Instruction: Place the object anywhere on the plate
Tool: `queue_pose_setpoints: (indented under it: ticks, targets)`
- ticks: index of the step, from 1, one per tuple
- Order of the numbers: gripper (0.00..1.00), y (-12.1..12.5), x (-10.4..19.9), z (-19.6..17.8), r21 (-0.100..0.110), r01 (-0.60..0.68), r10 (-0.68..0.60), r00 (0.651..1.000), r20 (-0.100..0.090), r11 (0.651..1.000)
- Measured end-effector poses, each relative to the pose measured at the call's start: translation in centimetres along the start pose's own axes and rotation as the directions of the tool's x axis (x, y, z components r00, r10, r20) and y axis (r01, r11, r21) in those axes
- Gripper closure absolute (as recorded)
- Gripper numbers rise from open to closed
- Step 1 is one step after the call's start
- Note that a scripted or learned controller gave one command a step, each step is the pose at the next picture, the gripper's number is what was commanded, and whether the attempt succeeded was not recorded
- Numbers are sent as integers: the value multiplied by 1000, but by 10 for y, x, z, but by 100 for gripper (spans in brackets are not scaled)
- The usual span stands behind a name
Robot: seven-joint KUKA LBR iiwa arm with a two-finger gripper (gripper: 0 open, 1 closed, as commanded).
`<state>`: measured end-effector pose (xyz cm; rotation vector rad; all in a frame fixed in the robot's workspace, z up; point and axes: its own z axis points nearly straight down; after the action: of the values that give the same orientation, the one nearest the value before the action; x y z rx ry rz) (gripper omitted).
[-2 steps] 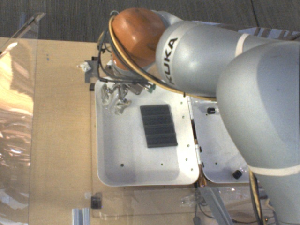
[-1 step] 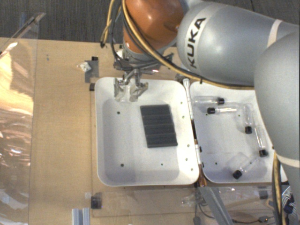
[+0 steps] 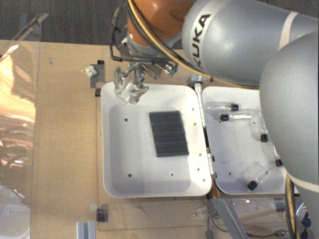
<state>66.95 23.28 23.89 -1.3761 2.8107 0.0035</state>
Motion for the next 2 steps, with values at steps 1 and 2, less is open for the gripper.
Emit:
queue_pose_setpoints:
  ticks: [1, 2]
  targets:
    - [100, -1, -2, -13, 3, -1, 1, 1000, 11, 1000]
    - [100, -5, 6, -40, 2, -368, 368, 930, 0, 930]
